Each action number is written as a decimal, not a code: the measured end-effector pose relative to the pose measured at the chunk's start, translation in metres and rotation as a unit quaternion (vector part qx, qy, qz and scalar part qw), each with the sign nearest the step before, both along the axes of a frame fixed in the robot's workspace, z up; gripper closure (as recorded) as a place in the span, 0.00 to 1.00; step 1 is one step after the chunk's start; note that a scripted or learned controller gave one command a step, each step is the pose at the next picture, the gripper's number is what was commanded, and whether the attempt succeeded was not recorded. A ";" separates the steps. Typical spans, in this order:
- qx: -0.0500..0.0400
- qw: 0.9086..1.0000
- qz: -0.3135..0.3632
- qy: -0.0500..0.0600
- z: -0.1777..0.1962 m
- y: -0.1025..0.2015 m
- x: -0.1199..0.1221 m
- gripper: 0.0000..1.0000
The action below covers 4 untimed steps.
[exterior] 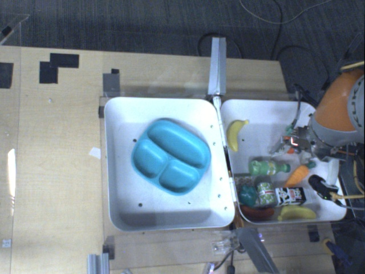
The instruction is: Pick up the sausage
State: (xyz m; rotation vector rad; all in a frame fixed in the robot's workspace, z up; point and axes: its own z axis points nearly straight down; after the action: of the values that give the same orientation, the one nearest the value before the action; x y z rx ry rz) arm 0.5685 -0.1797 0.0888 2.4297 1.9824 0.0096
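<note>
Reddish-brown sausage [258,213] lies toward the worktop's front edge, crowded under a carton [290,196]. Claw [294,142] state cannot be told; approach should be steep, clearing neighbours.

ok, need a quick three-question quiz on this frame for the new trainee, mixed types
1. True or false: the blue divided tray lies in the left bin.
2. The gripper is above which spot? A) the left bin B) the right bin C) the bare bench
3. Fill in: the right bin holds ___ yellow bananas, one near its top left corner and one at its front edge.

Key: 1 true; 2 B; 3 two.
</note>
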 end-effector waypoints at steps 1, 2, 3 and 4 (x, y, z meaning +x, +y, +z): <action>0.000 0.999 -0.047 0.002 -0.002 -0.005 0.086 0.00; 0.001 0.985 -0.174 0.001 -0.001 -0.006 0.038 0.00; 0.001 0.985 -0.171 -0.002 0.011 -0.005 0.041 1.00; 0.001 0.980 -0.198 0.001 -0.002 0.000 0.089 1.00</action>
State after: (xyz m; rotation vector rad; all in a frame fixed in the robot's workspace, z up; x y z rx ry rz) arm 0.6579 -0.1801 0.0868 2.7761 1.4621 0.0063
